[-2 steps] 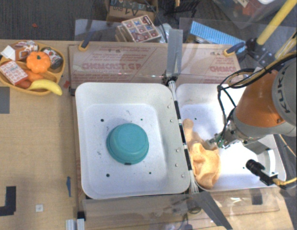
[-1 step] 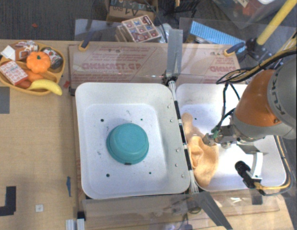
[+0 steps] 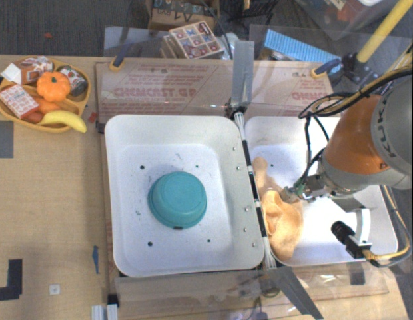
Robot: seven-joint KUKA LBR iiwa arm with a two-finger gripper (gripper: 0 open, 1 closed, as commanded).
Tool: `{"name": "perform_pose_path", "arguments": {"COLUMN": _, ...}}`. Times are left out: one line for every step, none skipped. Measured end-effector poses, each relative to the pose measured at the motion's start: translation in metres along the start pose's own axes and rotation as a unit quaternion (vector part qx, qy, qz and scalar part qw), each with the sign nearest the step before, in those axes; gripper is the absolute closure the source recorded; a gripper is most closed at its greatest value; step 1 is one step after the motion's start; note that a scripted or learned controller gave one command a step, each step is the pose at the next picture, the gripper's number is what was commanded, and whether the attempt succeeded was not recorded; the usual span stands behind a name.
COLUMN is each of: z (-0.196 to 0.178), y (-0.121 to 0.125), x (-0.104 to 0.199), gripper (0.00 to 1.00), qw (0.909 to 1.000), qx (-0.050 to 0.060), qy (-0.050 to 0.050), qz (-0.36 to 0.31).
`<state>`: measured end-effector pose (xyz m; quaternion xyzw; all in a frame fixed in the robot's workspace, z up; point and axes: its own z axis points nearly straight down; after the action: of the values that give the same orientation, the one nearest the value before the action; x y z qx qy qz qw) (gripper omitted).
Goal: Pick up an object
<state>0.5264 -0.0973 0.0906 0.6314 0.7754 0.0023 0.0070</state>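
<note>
A grey KUKA arm [image 3: 366, 139] with an orange band reaches in from the right of the frame, its gripper [image 3: 294, 193] low over the right-hand white bin [image 3: 383, 242] and touching the upper edge of a crumpled pale-orange cloth [image 3: 281, 222] that lies along that bin's left wall, at lower centre-right. Whether the claw is apart, together or clamped on the fabric cannot be told from this angle; the wrist hides the tips. The cloth appears to rest on the bin floor, not lifted, so the pick looks to be at the grasping stage at best, with the raise not yet done. In the left-hand white bin [image 3: 126, 145], a teal bowl [image 3: 178, 199] sits upside down near the middle, well apart from the gripper and untouched. At the upper left of the frame, a yellow dish [image 3: 6, 105] of toy food, including a banana [image 3: 64, 119] and a small pumpkin [image 3: 53, 86], stands on the bench outside both bins.
</note>
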Motion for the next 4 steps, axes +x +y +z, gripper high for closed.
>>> {"name": "perform_pose_path", "arguments": {"z": 0.0, "y": -0.001, "x": 0.0, "gripper": 0.0, "qw": 0.999, "qx": -0.001, "qy": 0.001, "qz": -0.046}}
{"name": "perform_pose_path", "arguments": {"z": 0.002, "y": 0.082, "x": -0.03, "gripper": 0.0, "qw": 0.9974, "qx": 0.001, "qy": 0.002, "qz": -0.072}}
{"name": "perform_pose_path", "arguments": {"z": -0.039, "y": 0.056, "x": -0.028, "gripper": 0.0, "qw": 0.9948, "qx": 0.007, "qy": 0.005, "qz": -0.101}}
{"name": "perform_pose_path", "arguments": {"z": 0.0, "y": 0.02, "x": -0.021, "gripper": 0.0, "qw": 0.9941, "qx": 0.0, "qy": 0.002, "qz": -0.108}}
